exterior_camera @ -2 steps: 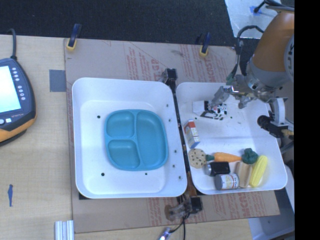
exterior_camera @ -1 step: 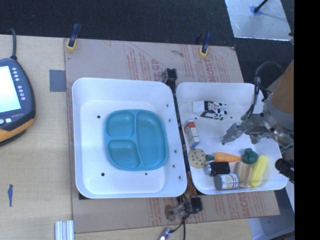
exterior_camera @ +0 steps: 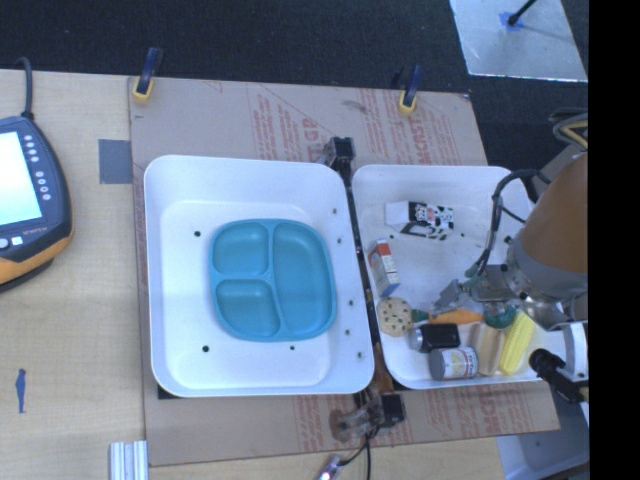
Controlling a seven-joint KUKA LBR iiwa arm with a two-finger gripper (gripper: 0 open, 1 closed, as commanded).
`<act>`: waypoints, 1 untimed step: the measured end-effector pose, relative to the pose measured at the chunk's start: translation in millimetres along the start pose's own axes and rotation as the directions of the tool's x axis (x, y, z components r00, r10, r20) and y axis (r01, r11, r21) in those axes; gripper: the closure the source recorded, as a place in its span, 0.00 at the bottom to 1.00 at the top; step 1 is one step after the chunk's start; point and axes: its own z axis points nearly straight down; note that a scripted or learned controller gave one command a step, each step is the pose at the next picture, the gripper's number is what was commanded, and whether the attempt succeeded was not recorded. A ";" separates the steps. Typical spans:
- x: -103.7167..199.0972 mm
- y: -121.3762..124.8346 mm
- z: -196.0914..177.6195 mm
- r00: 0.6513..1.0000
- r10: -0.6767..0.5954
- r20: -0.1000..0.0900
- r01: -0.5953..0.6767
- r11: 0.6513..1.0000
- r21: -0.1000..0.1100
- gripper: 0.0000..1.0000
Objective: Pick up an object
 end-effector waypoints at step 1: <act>5.6 82.0 -86.9 1.000 0.001 0.001 -0.001 1.000 -0.004 0.00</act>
